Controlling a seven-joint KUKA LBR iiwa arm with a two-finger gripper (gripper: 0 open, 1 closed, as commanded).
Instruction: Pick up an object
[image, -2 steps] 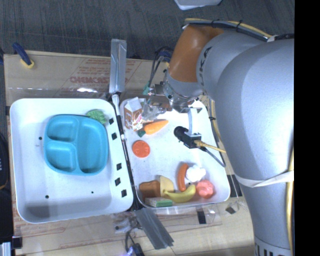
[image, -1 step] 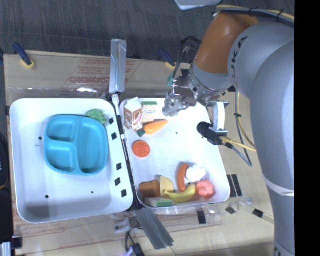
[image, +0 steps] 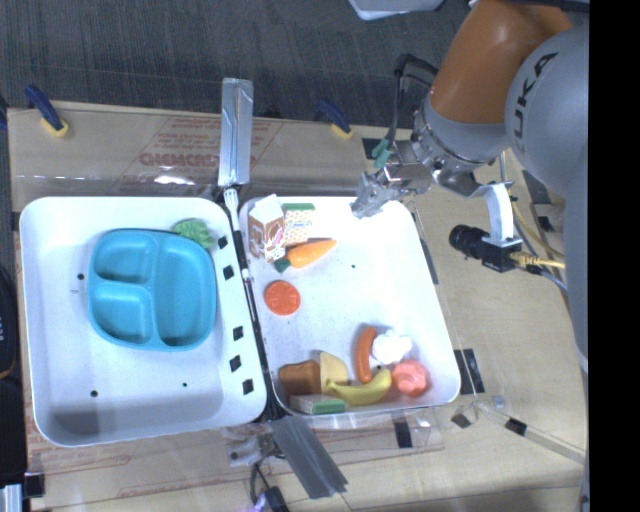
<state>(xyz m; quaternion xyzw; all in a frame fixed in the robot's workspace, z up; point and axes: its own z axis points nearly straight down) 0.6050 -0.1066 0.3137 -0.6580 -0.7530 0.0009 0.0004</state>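
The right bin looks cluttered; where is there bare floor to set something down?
In the right bin, the middle and right side are bare, between the carrot above and the hot dog below. The near edge is crowded: banana, hot dog. The far-left corner holds the carton.

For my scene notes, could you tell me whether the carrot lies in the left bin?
No, the carrot lies in the right bin, beside a small carton.

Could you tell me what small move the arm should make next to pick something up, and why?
Probably shift the gripper left and toward the carrot. The gripper sits at the far rim of the right bin with nothing visibly between its fingers, and the carrot lies close by with bare floor on its right side.
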